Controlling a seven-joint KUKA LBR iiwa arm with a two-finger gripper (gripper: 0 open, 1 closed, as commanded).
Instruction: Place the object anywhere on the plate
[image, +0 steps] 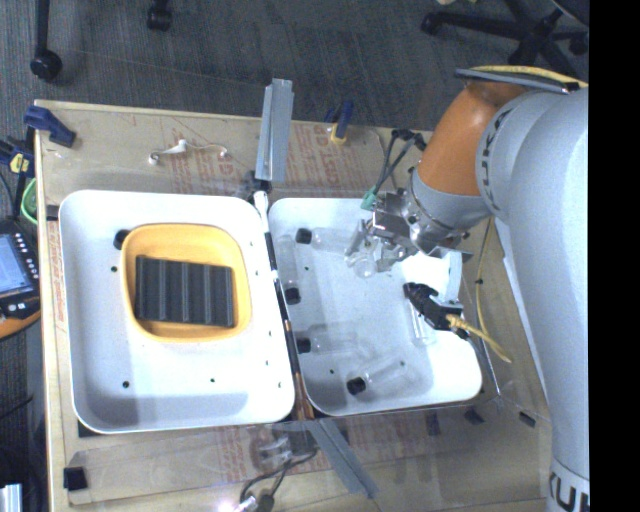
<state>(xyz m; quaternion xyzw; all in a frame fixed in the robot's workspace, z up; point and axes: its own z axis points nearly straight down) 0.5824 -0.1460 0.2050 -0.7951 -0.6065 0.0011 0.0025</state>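
Camera view, risk: the clear plastic object (362, 258) at the gripper (378, 243) is see-through and hard to make out against the white right bin (455, 375); I judge a weak or missed pinch likely, since the hold cannot be confirmed.
Camera view, risk on transfer: the yellow rounded-square plate with a dark ribbed insert (186, 285) lies in the white left bin (90, 385), across the raised rims where the two bins meet; a loose object could drop there or back into the right bin.
Camera view, clutter: other clear pieces with black caps (372, 380) lie near the right bin's front edge, well apart from the gripper.
Camera view, arm pose: the grey arm with the orange band (470, 130) reaches in over the right bin's far-right corner, wrist bent down toward the bin's far half.
Camera view, end effector: whether the jaws are apart or together, I cannot tell.
Camera view, object place: far half of the right bin, beneath the gripper.
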